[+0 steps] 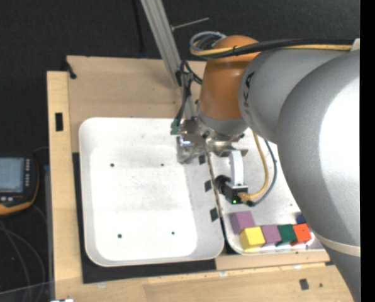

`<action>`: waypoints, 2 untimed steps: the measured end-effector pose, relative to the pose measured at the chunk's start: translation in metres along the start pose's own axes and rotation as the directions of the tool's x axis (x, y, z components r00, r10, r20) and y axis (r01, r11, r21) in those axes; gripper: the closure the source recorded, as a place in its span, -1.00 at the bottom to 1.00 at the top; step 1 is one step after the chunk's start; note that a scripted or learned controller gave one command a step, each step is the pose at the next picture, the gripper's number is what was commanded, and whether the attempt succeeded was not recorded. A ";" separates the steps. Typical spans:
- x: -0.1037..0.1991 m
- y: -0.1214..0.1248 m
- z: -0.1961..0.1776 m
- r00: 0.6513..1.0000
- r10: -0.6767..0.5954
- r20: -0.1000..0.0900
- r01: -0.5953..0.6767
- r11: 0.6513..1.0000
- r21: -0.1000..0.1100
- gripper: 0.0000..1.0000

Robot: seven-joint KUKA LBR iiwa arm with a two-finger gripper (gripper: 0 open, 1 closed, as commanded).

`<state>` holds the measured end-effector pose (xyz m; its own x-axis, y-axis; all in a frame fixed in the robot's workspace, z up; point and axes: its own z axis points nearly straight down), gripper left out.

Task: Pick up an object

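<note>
Camera view, looking down at a slant on a wooden bench with two shallow white bins side by side. The left bin [143, 194] takes up the middle of the picture. The right bin [238, 244] is mostly covered by the big grey arm [313, 137] that reaches in from the right, with its orange band [222, 83] just above the wrist.

The gripper [190, 145] hangs by the top right corner of the left bin, near the wall between the two bins. It is seen from above as a cluster of metal parts, and I cannot tell how wide it stands or whether it has hold of anything.

The things to pick up are a row of small blocks in the near corner of the right bin, below and to the right of the gripper and well apart from it. Nearest the dividing wall are a purple block [242, 220] and a yellow block [252, 236]; beyond them a second purple block [270, 233], a green block [287, 233] and an orange block [301, 232], all packed tight.

To do this step well, I judge the gripper should cross the dividing wall to the blocks, choose one at the edge of the row such as the yellow block, and come down with room on both sides so the neighbours are not nudged.
</note>
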<state>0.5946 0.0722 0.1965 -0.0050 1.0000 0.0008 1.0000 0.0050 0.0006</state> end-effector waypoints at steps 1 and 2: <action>-0.029 0.022 -0.004 1.000 0.007 0.002 -0.007 1.000 -0.001 1.00; 0.000 0.024 -0.114 1.000 0.000 -0.001 0.000 1.000 -0.009 1.00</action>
